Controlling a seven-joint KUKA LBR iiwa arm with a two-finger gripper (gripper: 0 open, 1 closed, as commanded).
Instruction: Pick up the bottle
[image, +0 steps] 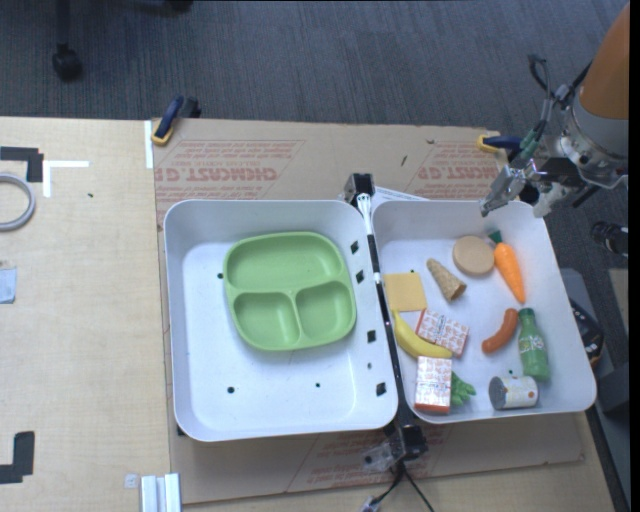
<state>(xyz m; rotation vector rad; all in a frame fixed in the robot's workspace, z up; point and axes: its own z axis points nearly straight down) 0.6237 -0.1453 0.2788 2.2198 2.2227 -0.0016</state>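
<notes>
camera view: tool (515, 190) hangs beyond the right bin's (565, 300) far rim, well off the green bottle (531, 345); grip state unclear, nothing visibly held.

cardboard sheet (300, 160), red print, seemingly "CHEMCAST GP"

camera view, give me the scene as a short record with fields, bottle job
target: green bottle, lying in the right bin near its right wall
neighbours: sausage to its left, small can below it, carrot above
gripper: gripper over the right bin's far edge, apart from the bottle
left bin: left bin holds a green divided plate
status: bottle not yet picked up
</notes>
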